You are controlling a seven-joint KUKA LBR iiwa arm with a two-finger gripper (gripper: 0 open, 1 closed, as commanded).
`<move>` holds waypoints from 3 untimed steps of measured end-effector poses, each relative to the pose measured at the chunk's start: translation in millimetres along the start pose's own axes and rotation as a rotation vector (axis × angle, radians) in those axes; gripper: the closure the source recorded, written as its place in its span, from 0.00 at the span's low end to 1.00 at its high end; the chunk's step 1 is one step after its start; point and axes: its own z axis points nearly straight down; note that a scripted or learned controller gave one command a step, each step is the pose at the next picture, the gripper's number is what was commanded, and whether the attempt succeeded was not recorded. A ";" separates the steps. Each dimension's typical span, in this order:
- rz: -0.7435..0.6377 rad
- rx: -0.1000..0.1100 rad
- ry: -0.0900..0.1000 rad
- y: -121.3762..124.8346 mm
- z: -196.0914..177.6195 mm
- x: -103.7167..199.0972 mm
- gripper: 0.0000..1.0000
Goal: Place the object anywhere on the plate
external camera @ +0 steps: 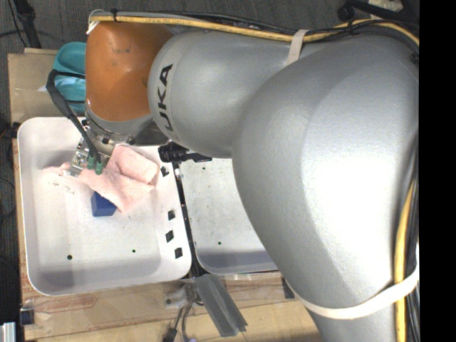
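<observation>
A pink, soft-looking cloth or sponge (130,174) lies in the left bin (50,255), near its back. A small blue block (102,205) rests against the cloth's front edge. My gripper (91,159) reaches down below the orange wrist band (117,66) to the cloth's left end, touching or just above it. A teal round dish (65,71), possibly the plate, sits behind the left bin's back rim, partly hidden by the arm.
The grey arm (299,141) covers most of the right bin (221,226) and the upper middle of the view. Black cable (63,102) loops beside the wrist. The wall between the two bins (179,212) carries small black marks.
</observation>
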 end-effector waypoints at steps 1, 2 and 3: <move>-0.090 -0.004 -0.006 -0.9 -43.6 -58.6 1.00; -0.522 -0.002 -0.004 14.5 -14.6 -23.4 1.00; -0.736 -0.004 -0.008 22.1 -46.5 -15.4 1.00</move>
